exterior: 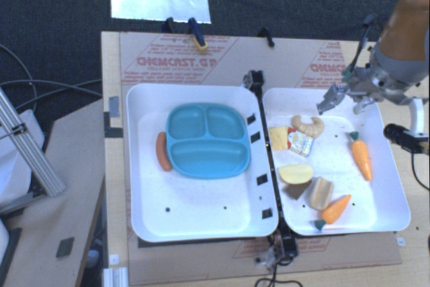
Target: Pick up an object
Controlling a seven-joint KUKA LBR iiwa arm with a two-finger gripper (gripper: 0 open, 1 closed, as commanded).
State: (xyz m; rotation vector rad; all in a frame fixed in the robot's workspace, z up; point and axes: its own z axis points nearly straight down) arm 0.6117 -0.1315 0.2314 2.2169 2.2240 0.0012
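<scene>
The pale tan croissant-shaped toy (308,125) is the piece you see lying nearest the arm's tool, in the upper part of the right shallow white bin (390,212). It rests on the bin floor, touching the top edge of a small flat packet with red and yellow print (299,141), and beside that packet, to its left, you see a small yellow block (278,138).

Your two-finger gripper (349,99) hangs over the upper rim of the right bin, above and to the right of the croissant and apart from it. Its two metal fingers (329,101) stand spread apart with a clear gap, and nothing sits between them. The grey arm with the orange band (406,27) comes in from the right edge.

Elsewhere in the right bin you have an orange toy carrot with a green tip (362,156) near the right wall, a second orange carrot (334,210) near the lower edge, a cut potato-like piece with a pale yellow face (295,175), and a beige cylinder-shaped piece (320,192) just beside it.

In the left white bin (148,212) you see a blue plastic divided plate (207,140) with three compartments, and a reddish-orange toy sausage (162,151) lying against its left edge.
</scene>
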